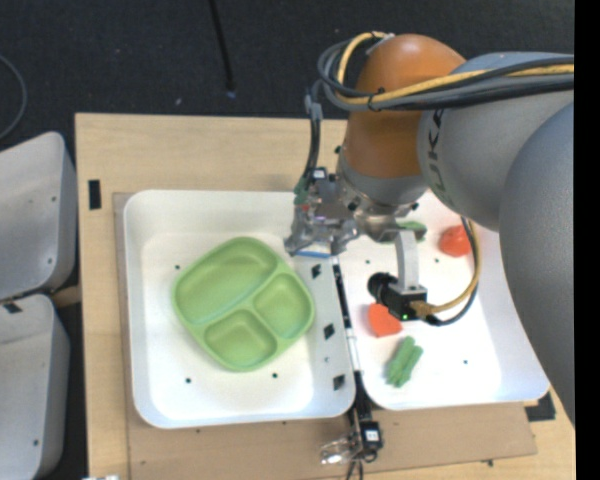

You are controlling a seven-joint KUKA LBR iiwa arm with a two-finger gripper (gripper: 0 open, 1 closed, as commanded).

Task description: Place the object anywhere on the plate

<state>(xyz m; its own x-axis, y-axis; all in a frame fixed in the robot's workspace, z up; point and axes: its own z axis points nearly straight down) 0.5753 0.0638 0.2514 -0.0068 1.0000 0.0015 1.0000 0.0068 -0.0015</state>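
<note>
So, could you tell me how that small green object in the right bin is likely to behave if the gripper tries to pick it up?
The green object looks small and elongated, so it is probably light and may slide on the smooth white bin if nudged. Its bumpy outline should discourage rolling. It lies flat and apart from the orange piece, so tipping seems unlikely.

The plate (243,303) is a pale, matte green, the same shade across all three compartments. Both bins are white: the left bin (150,368) and the right bin (480,368), each dotted with a few small dark specks. In the right bin lie an orange-red piece (384,319), a second orange-red piece (456,241) (partly behind a cable) and a green piece (403,361), darker than the plate. The bench (100,158) is light tan wood. The arm (500,148) is grey with an orange band (405,98); yellow and black cables run over it.
</note>
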